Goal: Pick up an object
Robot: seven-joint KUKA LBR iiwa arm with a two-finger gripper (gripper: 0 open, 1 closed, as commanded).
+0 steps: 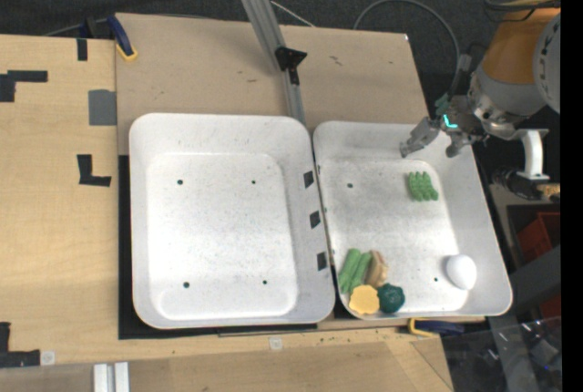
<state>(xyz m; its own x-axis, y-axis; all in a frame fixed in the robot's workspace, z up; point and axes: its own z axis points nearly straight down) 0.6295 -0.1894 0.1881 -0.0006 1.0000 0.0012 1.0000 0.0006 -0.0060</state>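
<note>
My gripper [436, 144] hangs over the far right corner of the right bin [364, 199], open, with nothing between its fingers. A green ridged piece [421, 186] lies just in front of it on the bin floor. A white ball [460, 272] rests near the bin's front right corner. At the front left corner sit a long green piece [352, 269], a tan piece [376, 268], a yellow piece [364, 300] and a dark teal piece [392, 297], packed close together.
The left bin [219, 217] lies beside the right one, joined by black clips [314, 219]. A slanted metal rail [264, 12] runs down to the bins' far edge. Cables [401, 12] lie behind the bench.
</note>
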